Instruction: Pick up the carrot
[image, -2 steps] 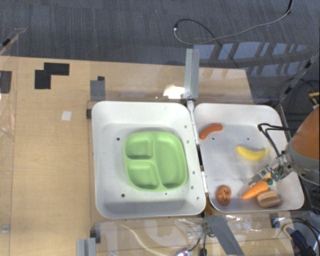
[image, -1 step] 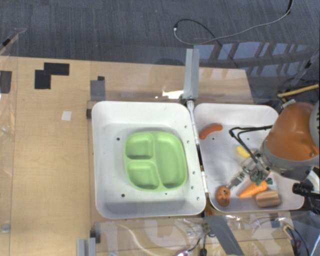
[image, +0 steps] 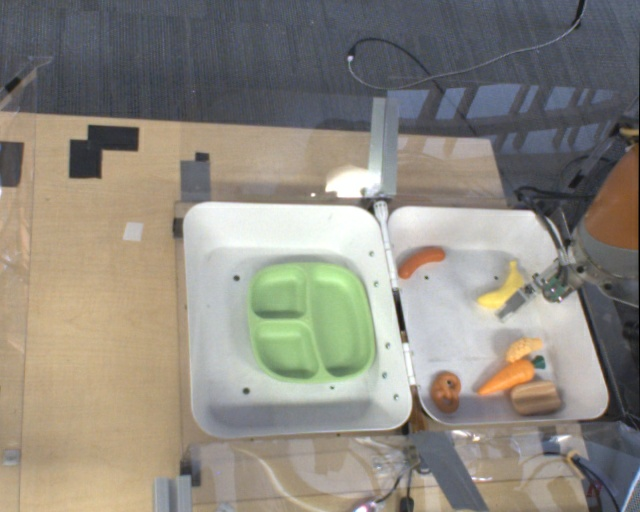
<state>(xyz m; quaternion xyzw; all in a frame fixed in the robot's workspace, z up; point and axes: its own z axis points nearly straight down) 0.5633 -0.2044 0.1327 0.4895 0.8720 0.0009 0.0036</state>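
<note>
I see the carrot (image: 508, 376) untouched at the right bin's (image: 455, 305) near edge, between the corn (image: 524, 349) and a brown block (image: 535, 398). I judge this the approach step: the gripper (image: 518, 298) must travel nearer and descend. It hovers by the banana (image: 501, 289), farther back; I cannot tell how its claw stands.

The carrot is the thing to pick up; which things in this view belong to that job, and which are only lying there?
Belong to the job:
carrot
gripper
right bin

Only lying there:
banana
sausage
corn cob
brown round fruit
brown block
green divided plate
left bin
</note>
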